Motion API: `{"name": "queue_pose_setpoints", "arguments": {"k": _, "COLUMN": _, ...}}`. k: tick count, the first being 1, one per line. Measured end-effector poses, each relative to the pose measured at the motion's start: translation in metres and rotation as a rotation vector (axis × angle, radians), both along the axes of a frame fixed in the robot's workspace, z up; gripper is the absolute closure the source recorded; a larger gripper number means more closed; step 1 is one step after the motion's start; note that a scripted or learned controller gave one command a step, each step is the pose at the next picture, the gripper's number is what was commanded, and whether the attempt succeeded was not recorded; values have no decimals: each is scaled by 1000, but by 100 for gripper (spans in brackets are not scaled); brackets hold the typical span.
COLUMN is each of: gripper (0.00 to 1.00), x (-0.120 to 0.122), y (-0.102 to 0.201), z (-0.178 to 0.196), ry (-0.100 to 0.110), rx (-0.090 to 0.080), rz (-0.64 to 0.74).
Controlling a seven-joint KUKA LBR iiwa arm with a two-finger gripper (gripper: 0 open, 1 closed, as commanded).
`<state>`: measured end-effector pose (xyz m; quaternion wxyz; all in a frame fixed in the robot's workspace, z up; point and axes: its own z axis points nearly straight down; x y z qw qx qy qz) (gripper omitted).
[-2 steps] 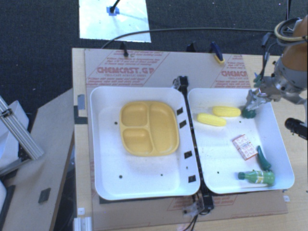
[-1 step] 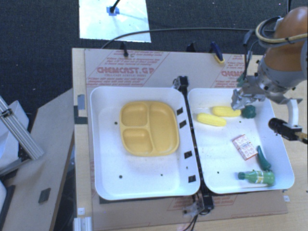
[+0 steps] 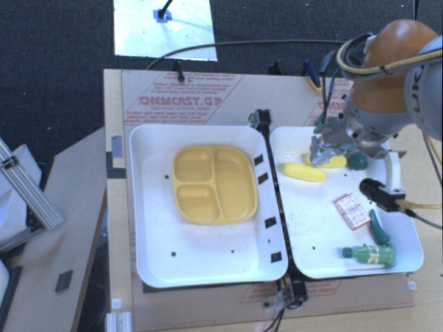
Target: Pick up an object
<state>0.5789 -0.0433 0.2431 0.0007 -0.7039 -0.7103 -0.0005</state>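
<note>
My gripper [image 3: 320, 155] hangs low over the far part of the right bin [image 3: 311, 258]. It is right on top of a yellow object [image 3: 336, 162], which it partly hides. Whether it touches that object I cannot tell. A second yellow, banana-like piece [image 3: 303, 172] lies just in front and to the left of the gripper. A dark teal ball [image 3: 358, 160] rests to the right of it. Nearer the front lie a red and white packet [image 3: 351, 211], a teal tool [image 3: 378, 227] and a green bottle [image 3: 369, 254].
The left bin [image 3: 149, 254] holds a yellow compartment plate [image 3: 213, 184]. A black divider with clips [image 3: 271, 185] runs between the bins. A black part with a cable [image 3: 377, 192] reaches over the right bin's right side. The arm's orange band [image 3: 391, 54] looms above the far right.
</note>
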Motion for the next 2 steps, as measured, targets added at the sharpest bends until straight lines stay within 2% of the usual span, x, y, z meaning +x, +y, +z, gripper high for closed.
{"name": "queue_pose_setpoints", "arguments": {"k": 1, "gripper": 100, "x": -17, "y": 47, "z": -1, "ry": 0, "rx": 0, "rz": 1}}
{"name": "queue_pose_setpoints", "arguments": {"k": 2, "gripper": 100, "x": -25, "y": 111, "z": -4, "ry": 0, "rx": 1, "rz": 2}}
